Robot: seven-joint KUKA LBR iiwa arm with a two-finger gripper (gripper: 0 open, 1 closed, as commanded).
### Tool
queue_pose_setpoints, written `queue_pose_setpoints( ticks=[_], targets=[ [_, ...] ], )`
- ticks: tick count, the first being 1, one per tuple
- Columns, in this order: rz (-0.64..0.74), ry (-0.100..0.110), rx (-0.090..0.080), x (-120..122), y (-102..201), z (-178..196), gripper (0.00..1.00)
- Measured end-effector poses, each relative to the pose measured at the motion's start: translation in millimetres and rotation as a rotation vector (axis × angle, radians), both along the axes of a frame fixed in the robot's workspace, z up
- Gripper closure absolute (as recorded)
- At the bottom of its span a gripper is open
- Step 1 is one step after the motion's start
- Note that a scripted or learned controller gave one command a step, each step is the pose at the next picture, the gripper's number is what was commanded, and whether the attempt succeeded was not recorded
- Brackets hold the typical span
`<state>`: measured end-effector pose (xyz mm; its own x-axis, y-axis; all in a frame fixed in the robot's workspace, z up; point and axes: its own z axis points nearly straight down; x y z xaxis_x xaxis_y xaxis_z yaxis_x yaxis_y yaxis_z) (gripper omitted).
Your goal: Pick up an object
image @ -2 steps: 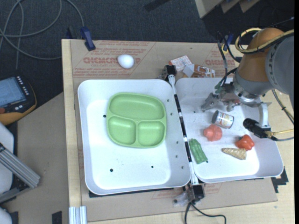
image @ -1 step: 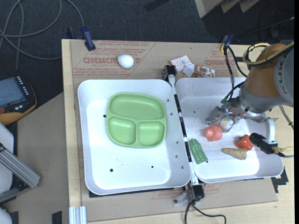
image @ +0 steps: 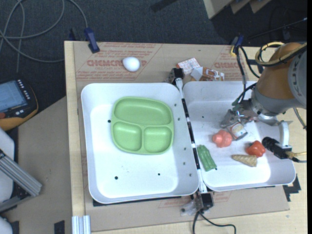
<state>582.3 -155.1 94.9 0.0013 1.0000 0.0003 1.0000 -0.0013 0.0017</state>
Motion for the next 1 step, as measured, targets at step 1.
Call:
queue_pose_setpoints(
  ticks=[1],
  targets=[
    [0.002,0.001,0.000,-28.8,77.2,89.9,1.00]
  ],
)
